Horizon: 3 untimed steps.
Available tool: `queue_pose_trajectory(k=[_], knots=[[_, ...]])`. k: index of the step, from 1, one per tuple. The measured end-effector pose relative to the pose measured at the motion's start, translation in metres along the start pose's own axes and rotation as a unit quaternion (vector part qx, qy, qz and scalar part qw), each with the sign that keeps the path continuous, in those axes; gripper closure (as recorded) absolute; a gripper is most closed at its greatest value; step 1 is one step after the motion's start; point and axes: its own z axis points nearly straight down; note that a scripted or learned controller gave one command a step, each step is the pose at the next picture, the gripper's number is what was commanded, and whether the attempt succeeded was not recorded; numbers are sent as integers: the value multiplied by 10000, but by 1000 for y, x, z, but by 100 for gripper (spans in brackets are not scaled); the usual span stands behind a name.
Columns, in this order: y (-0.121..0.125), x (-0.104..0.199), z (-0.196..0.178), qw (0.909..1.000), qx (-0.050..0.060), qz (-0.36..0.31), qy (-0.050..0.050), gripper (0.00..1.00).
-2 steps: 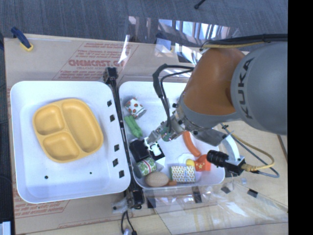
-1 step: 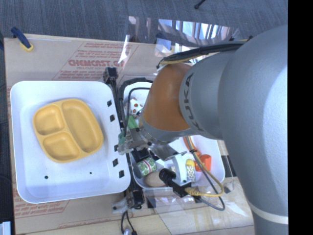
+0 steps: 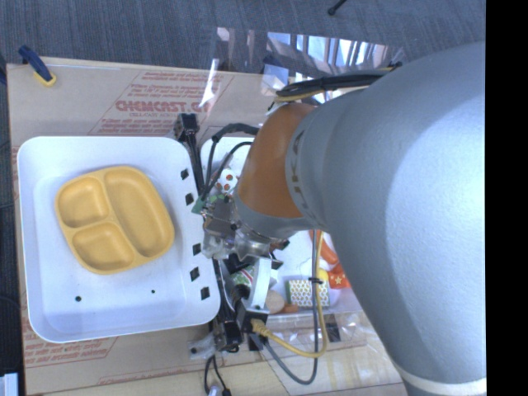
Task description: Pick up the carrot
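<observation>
The grey arm [image 3: 388, 213] covers most of the right bin [image 3: 272, 291], so the main risk is a blind grab: the hand could close on the yellow checked packet [image 3: 301, 292] or push things aside. The left bin [image 3: 107, 312] holds a yellow divided plate [image 3: 115, 218], well apart from the work. The gripper [image 3: 235, 254] hangs over the right bin's left edge; how far its fingers stand apart cannot be told. An orange sliver [image 3: 328, 258] right of it may be the carrot, mostly hidden.
</observation>
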Motion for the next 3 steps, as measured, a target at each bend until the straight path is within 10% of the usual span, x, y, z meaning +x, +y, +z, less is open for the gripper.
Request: queue_pose_trajectory(k=[1,3], knots=[[70,-69,-19,9876,-18,-1568,-3,100],[67,-189,80,8888,-23,-4584,-4,100]])
